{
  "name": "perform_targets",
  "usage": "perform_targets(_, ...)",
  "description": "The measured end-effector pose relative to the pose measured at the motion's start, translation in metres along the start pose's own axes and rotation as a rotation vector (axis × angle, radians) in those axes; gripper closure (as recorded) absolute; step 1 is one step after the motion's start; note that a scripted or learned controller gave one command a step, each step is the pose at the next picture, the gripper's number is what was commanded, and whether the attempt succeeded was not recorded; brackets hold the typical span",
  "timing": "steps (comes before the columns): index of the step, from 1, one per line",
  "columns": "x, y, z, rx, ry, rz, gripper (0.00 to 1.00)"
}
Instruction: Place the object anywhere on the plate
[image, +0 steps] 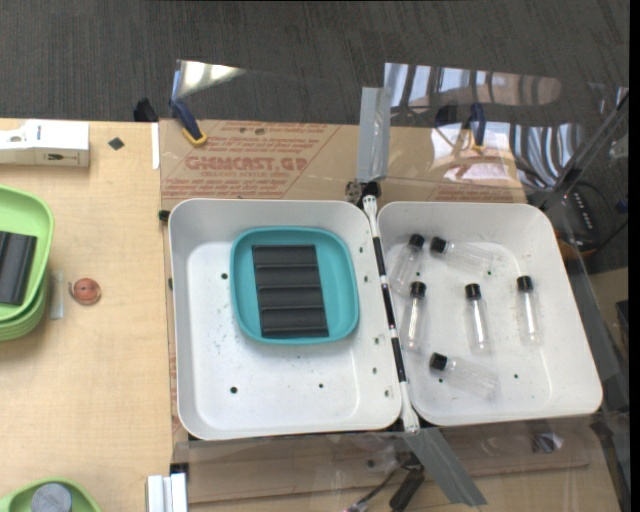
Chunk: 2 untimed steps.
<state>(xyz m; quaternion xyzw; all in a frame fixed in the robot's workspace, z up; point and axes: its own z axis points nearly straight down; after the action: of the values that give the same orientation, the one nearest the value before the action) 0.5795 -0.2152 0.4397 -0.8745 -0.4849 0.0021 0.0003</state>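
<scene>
Sitting side by side on the desk (100, 400): two shallow white bins. Lying in the right bin (560, 395): six clear vials (478, 325) with black caps, all loose on the bin floor and apart from the plate, two near the top left corner, three standing in a rough row across the middle, one slanting near the bottom. Resting in the left bin (200, 400): one teal plate (342, 300), carrying one black ribbed insert (290, 290). Lying out on the bare desk, left of the bins: one small orange disc (87, 290).
</scene>
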Motion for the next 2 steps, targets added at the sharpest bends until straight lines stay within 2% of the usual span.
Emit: perform_targets(2,0.0007,0.0032,0.0001,0.001,0.000,0.270,0.00)
